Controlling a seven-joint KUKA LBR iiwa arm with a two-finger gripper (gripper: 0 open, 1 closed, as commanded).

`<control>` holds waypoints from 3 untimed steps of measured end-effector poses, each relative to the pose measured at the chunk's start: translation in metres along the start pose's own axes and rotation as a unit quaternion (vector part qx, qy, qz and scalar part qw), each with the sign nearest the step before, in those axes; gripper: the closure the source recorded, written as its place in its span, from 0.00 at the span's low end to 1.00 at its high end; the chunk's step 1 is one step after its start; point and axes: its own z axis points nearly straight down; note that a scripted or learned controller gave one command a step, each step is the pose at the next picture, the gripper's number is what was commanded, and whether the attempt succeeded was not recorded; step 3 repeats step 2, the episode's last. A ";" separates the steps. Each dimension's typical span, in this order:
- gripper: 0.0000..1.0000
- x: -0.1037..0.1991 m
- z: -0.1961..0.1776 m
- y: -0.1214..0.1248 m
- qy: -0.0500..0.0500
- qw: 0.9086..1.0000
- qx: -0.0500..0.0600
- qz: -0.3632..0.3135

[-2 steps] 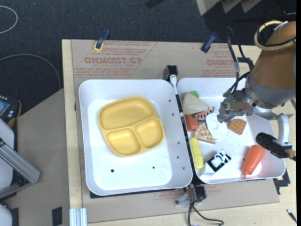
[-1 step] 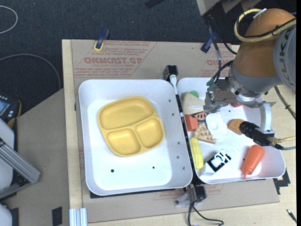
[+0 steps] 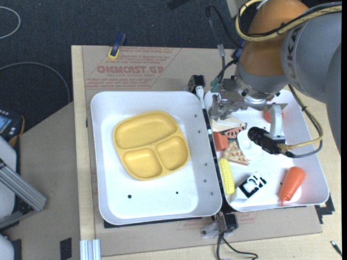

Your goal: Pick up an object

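My gripper (image 3: 221,110) hangs low over the far left part of the right bin (image 3: 309,161), close to the wall between the two bins. Just in front of it lie a pale and brown flat toy (image 3: 230,125) and a red block (image 3: 220,140). Nearer the front are a pizza slice (image 3: 237,155), a yellow corn cob (image 3: 226,176), a black and white object (image 3: 252,184) and an orange carrot (image 3: 290,184). A small red piece (image 3: 269,114) shows behind the wrist. Whether anything sits in the gripper is hidden.
The left bin (image 3: 108,161) holds a yellow divided plate (image 3: 150,144). The grey arm with its orange band (image 3: 271,31) covers the far right corner of the right bin. Cardboard (image 3: 130,64) lies under the bins.
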 end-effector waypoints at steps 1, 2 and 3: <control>1.00 0.042 0.004 0.024 0.000 1.000 0.000 0.000; 1.00 0.027 0.007 0.036 -0.001 1.000 0.000 0.004; 1.00 0.027 0.007 0.036 -0.001 1.000 0.000 0.004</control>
